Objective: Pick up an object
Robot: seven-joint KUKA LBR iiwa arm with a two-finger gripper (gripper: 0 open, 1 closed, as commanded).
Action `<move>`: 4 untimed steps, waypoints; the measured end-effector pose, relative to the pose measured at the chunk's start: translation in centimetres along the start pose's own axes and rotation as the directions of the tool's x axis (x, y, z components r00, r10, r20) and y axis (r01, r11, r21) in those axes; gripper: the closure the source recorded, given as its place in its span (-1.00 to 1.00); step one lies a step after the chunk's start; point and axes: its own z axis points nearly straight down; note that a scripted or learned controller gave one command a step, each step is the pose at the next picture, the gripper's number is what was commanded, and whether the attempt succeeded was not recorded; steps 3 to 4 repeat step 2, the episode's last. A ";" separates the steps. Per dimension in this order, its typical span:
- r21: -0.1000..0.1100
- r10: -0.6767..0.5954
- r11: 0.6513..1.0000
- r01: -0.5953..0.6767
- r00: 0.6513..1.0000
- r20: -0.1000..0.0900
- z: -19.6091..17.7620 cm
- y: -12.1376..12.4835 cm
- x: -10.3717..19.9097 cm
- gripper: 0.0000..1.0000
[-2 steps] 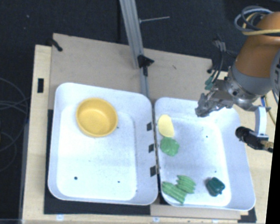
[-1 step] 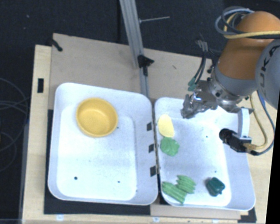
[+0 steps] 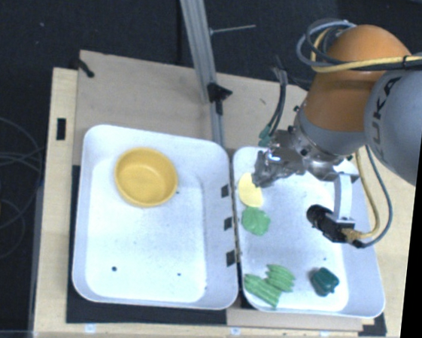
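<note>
So the end effector (image 3: 265, 172) is hanging low over the right bin (image 3: 354, 291), up near that bin's far-left corner, and honestly I can't tell how wide it's set from this angle. The closest thing to grab is a pale yellow piece (image 3: 250, 192) sitting just below and a touch left of it, looks nearly touching but nothing is actually between its tips. Just past that, further toward the camera, is a light green lump (image 3: 256, 222). Well away from the end effector, along the near edge of the same bin, there are two ridged green pieces (image 3: 271, 283) side by side and a dark teal object (image 3: 324, 281) to their right. The left bin (image 3: 139, 270) has a yellow bowl (image 3: 146, 177) in it, sitting upright.
</note>
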 end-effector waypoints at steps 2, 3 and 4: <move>0.001 0.000 1.000 0.000 1.000 0.000 1.0 -2.3 8.7 1.00; 0.001 0.000 1.000 0.000 1.000 0.000 1.0 -2.3 8.7 1.00; 0.001 0.000 1.000 0.000 1.000 0.000 1.0 -2.3 8.7 1.00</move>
